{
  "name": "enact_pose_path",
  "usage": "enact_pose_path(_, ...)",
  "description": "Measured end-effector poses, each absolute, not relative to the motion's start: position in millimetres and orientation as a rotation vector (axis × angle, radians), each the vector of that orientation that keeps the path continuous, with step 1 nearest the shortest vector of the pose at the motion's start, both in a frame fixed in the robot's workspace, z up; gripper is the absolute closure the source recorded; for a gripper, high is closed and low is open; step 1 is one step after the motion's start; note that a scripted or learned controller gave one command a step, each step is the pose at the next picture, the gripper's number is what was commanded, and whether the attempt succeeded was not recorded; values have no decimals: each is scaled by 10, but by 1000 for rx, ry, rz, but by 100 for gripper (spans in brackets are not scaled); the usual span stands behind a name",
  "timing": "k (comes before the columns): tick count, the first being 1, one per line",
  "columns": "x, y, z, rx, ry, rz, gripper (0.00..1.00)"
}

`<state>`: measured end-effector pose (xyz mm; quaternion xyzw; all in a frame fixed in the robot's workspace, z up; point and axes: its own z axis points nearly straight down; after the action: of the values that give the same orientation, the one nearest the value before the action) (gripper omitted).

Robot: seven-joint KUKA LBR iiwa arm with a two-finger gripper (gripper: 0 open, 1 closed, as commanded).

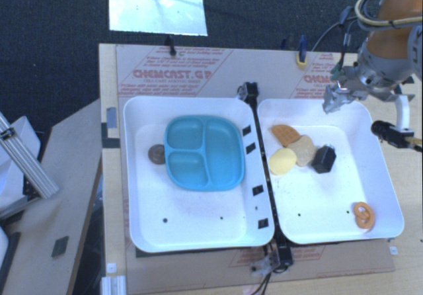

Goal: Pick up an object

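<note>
arm bent, gripper [335,96] over right bin [383,188] rim

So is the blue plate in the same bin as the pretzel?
No, the blue plate lies in the left bin, while the pretzel lies in the right bin.

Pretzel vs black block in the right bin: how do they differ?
The pretzel is orange-brown, looped with holes; the black block is solid and angular. The pretzel lies alone near the bin's front right corner; the block sits beside the tan piece. Both are small and lie in the right bin.
</note>
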<state>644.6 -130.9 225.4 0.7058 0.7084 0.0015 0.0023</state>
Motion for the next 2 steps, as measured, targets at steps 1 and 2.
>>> enact_pose_path(1,6243,-874,2333,2212,2230,3,100)
enact_pose_path(2,6025,-347,2410,2211,2233,3,100)
